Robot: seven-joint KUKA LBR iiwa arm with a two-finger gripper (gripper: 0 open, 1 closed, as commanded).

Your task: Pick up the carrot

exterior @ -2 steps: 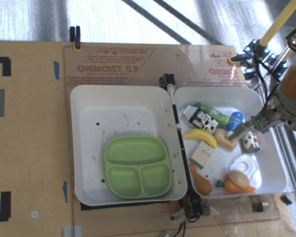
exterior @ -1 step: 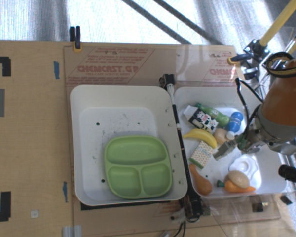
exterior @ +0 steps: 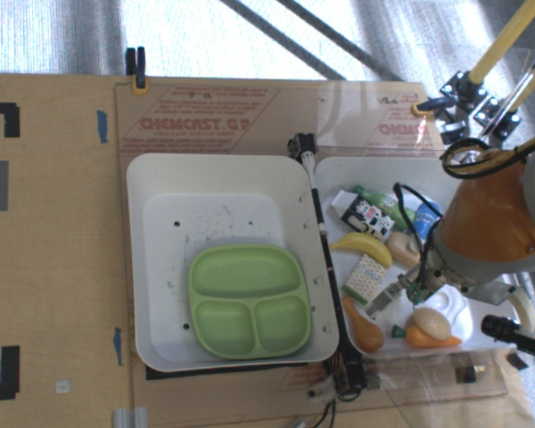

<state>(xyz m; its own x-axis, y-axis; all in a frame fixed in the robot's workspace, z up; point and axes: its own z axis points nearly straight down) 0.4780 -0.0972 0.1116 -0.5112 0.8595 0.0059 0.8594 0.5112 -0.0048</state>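
The carrot [exterior: 425, 335] lies at 5 o'clock in the right bin [exterior: 446, 350], touching an egg [exterior: 432, 321]. The gripper [exterior: 401, 290] hangs just at its 10 o'clock; whether it is clenched cannot be told. The egg or pear [exterior: 366, 326] may be grabbed instead, being crowded close. "CHEMCAST" is read on the counter [exterior: 53, 239].

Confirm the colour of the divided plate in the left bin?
Light green, plain; the plate shows clearly in the camera view.

We see a grey striped floor [exterior: 250, 16] beyond the tan wooden bench [exterior: 49, 239], crossed by dark diagonal shadows.
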